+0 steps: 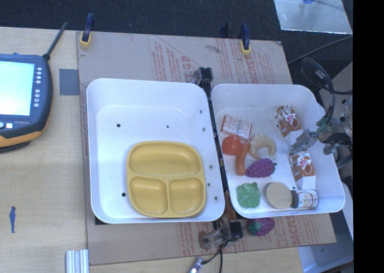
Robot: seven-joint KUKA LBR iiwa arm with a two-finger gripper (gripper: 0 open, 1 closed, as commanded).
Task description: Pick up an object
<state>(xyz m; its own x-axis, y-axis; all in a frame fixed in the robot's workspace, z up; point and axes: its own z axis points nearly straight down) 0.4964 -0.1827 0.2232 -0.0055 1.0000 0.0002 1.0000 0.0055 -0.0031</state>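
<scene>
Hand point(307, 138) hovering at right bin point(324, 200) edge, grip state impossible to tell. Best dropping straight onto the nearest snack packet point(302, 165), avoiding the wall.

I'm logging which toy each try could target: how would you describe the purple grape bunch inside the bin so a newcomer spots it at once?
Start at the right white bin, the one crowded with toy food. Near its middle, just below the tan croissant and right of the orange carrot, lies the grape bunch. It is the only purple, knobbly piece inside that bin.
</scene>
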